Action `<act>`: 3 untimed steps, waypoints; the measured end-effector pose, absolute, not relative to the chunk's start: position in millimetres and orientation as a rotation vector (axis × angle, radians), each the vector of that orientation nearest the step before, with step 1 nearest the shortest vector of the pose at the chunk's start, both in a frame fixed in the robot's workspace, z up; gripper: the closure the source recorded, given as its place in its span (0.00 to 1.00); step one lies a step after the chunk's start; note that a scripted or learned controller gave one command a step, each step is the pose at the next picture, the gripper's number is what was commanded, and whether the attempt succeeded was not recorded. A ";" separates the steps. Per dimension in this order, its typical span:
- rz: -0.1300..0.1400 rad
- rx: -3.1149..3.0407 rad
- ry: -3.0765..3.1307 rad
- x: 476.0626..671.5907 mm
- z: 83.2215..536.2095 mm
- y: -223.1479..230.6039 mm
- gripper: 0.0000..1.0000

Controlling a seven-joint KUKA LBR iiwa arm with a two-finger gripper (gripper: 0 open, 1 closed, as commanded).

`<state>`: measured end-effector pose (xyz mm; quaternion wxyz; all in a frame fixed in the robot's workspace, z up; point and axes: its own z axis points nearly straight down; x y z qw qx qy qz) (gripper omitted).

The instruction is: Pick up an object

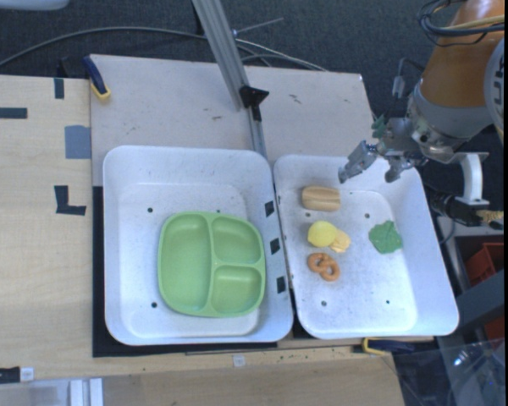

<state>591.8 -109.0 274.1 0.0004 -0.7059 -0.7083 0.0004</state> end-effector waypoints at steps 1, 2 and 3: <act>0.001 -2.218 -2.224 591.8 274.2 -109.1 0.00; 0.008 -2.215 -2.220 597.1 212.1 -105.2 0.00; 0.007 -2.216 -2.221 594.5 168.2 -102.4 0.00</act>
